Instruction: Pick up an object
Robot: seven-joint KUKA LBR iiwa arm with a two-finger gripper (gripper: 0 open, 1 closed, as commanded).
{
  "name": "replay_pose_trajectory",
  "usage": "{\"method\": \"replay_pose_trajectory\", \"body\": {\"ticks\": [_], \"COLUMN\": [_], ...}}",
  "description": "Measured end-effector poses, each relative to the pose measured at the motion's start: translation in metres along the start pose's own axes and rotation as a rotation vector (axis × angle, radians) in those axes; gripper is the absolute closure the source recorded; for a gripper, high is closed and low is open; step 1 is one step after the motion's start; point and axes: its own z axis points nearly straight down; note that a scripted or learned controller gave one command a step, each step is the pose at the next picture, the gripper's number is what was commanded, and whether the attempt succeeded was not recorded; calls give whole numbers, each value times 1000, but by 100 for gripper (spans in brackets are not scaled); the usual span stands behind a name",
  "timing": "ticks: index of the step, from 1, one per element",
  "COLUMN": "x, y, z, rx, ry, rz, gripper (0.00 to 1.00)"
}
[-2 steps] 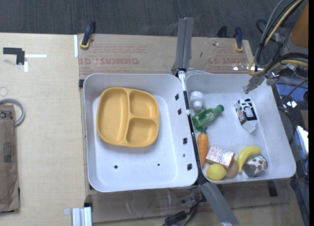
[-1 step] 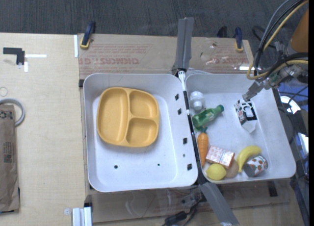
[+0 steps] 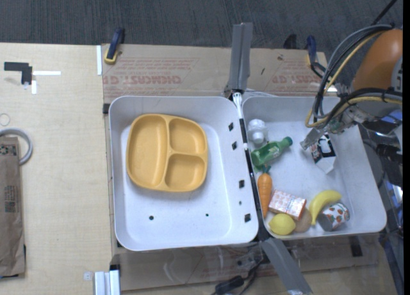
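Pick not done. The gripper sits over the upper right part of the right bin, with bare white floor around it. I see nothing between its tips, so I'm not calling a grasp. I can't tell from this angle whether it's wide or narrow.

All candidates lie in the same bin:
- The green bottle lies on its side near the left wall and is nearest to the gripper, but apart from it.
- The carrot is just below the bottle.
- The red box, lemon, banana and a small round can are bunched along the near edge.

The left bin holds just a yellow divided plate.

My read: the approach is partly done. Left to do: line up on one item, descend, close, lift.
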Motion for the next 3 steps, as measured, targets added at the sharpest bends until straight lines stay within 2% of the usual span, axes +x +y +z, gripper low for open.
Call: {"method": "replay_pose_trajectory", "body": {"ticks": [1,2,3], "x": [-1,-2,19], "y": [0,1,43], "z": [-10,-20,-117], "rx": [-2,-4,0], "ry": [-3,-5,1], "rz": [1,3,-84], "gripper": [100,100,100]}}
